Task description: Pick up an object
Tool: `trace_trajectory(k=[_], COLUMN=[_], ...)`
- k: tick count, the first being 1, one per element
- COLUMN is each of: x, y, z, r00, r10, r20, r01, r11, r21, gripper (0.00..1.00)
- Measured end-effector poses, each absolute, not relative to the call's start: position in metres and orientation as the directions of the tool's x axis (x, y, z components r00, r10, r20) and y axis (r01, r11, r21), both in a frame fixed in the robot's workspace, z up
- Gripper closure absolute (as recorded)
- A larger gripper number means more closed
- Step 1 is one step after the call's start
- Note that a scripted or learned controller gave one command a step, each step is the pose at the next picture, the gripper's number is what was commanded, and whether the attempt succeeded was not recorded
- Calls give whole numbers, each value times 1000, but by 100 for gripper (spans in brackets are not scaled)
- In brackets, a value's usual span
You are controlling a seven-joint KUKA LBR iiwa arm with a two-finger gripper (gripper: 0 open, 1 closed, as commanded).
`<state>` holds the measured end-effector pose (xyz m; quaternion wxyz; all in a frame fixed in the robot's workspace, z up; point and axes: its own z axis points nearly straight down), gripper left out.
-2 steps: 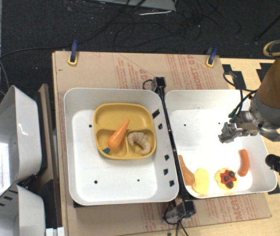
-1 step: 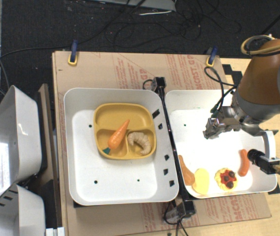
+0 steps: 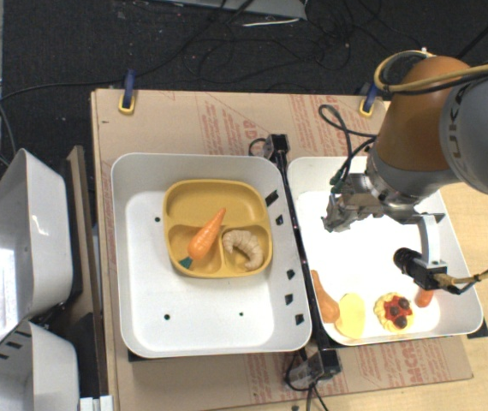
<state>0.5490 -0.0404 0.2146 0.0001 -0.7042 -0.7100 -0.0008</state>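
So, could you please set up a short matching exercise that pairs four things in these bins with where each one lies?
Things:
1. carrot
2. shrimp
3. gripper
4. red and yellow toy

Places:
A. near edge of the right bin
B. left compartment of the yellow plate
C. above the right bin's far left part
D. right compartment of the yellow plate

Pairs: 1-B, 2-D, 3-C, 4-A

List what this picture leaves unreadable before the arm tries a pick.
- Gripper: seen from above, under the arm's wrist; whether its fingers are open or shut is unreadable.
- Right bin: its upper part is covered by the arm.
- Small red piece beside the black fixture: too small to identify.
- Green bit at the carrot's end in the yellow plate: too small to name.
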Motion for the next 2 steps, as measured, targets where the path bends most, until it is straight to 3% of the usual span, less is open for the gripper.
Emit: trace_trajectory(k=[2], x=[576], y=[61], z=[234], r00=[-8], r10=[1000], r20=[1], r01=[1000], r11=[8], r21=[2], gripper=[100])
